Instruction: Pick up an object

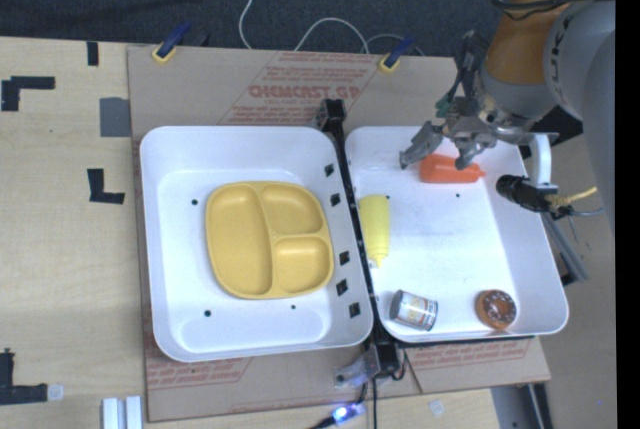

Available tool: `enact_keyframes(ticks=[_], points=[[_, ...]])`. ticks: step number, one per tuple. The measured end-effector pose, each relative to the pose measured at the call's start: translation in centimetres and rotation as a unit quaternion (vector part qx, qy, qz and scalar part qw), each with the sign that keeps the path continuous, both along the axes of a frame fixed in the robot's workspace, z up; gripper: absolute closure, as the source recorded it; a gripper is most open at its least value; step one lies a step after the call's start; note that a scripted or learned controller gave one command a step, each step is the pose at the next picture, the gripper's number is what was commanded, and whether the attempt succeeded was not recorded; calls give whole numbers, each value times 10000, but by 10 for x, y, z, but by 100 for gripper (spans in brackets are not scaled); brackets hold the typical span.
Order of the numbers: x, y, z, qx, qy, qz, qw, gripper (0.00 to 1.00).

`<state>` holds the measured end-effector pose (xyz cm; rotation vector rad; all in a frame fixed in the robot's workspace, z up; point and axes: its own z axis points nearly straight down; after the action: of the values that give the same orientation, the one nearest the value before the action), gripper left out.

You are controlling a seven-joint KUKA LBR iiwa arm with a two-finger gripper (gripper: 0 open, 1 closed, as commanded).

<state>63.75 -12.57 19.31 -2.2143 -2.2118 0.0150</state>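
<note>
From the camera view, two white bins sit side by side on a sheet of cardboard [300, 87] that lies on a wooden bench [60, 217]. Red print runs across the far part of the cardboard; it looks like "CHEMCAST", but the letters are too small to be sure, and the lines beneath are unreadable.

The left bin [170, 152] holds a yellow divided plate [268, 239] with three compartments, lying flat near the bin's middle.

The right bin [520, 247] holds four things. A yellow banana [375, 227] lies along its left wall, running near to far. A small can [413, 310] lies on its side near the near edge; its label cannot be read. A brown donut [496, 308] rests in the near right corner, well apart from the can. An orange carrot [450, 171] lies at the far end, pointing left to right.

The arm [545, 27] reaches in from the right, its orange band showing above the wrist. The gripper [440, 155] hangs over the far end of the right bin, its two fingers spread apart. One fingertip sits left of the carrot and the other sits over the carrot's right part. Nothing is clearly clasped between the fingers; the carrot lies on the bin floor.

A white cable [300, 22] loops across the far edge of the cardboard.
</note>
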Motion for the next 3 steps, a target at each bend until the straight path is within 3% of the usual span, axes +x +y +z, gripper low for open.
enact_keyframes(ticks=[1,3], points=[[3,0,8,-8,-67,14,10000,0],[21,-5,-92,-55,-74,0,10000,0]])
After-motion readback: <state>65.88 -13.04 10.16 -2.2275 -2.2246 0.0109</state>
